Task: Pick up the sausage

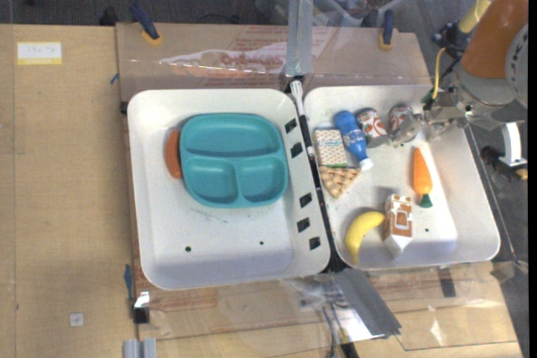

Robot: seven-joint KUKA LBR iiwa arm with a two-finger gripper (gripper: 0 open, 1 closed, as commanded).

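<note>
In the left bin (151,256) the sausage (172,153), a smooth reddish-orange sliver, peeks from under the left edge of the teal divided plate (233,159), while in the right bin (470,230) the gripper (403,123) hangs beside a can (370,123), its opening impossible to judge.

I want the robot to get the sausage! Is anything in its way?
Yes. The gripper hangs over the right bin, and the sausage lies in the left bin, at the far left edge of the teal plate. The plate sits between them and seems to cover part of the sausage.
</note>
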